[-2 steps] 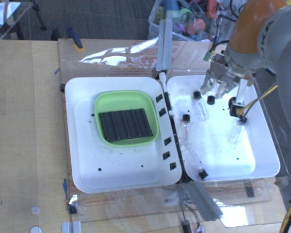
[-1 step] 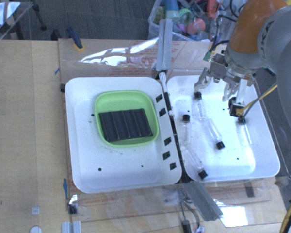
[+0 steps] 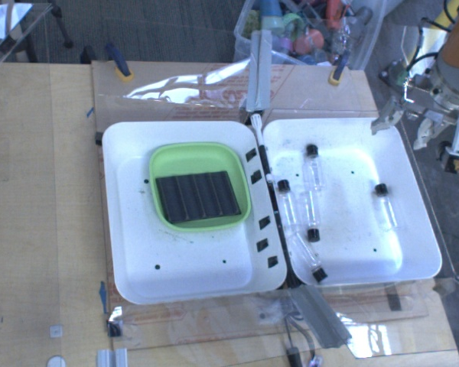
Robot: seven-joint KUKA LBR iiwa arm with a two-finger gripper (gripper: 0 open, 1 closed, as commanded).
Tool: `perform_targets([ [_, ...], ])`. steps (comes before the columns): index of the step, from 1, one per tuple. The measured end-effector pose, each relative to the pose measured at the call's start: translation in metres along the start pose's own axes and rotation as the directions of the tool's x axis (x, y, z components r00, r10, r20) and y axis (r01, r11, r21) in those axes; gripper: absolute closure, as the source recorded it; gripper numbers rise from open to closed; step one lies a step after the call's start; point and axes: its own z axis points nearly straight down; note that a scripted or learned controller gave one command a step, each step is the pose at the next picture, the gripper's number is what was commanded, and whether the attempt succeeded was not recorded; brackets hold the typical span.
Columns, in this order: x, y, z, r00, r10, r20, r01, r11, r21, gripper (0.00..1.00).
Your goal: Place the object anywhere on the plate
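Gripper (image 3: 402, 113) parked up at the far right corner of the right shallow white bin (image 3: 421, 258), above the rim; can't tell if spread or pinched, too blurry. Nothing seen between them anyway. Clear plastic vials with black caps scattered in that bin, nearest one (image 3: 384, 205) down and slightly left of the gripper, lying flat, long axis roughly front-to-back, cap pointing away toward the far rim. Others (image 3: 312, 170) further left. Green square plate (image 3: 162, 159) with a dark ribbed insert over in the left bin, well apart. Probably just a short drop to grab that near vial.
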Motion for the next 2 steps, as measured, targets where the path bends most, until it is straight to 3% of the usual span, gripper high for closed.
perform_targets([
  [1,0.003,0.0,-0.115,0.995,0.104,0.0,-0.104,0.995,0.0,0.0],
  [2,-0.002,0.002,-0.217,0.995,0.095,0.0,-0.095,0.995,0.0,0.0],
])
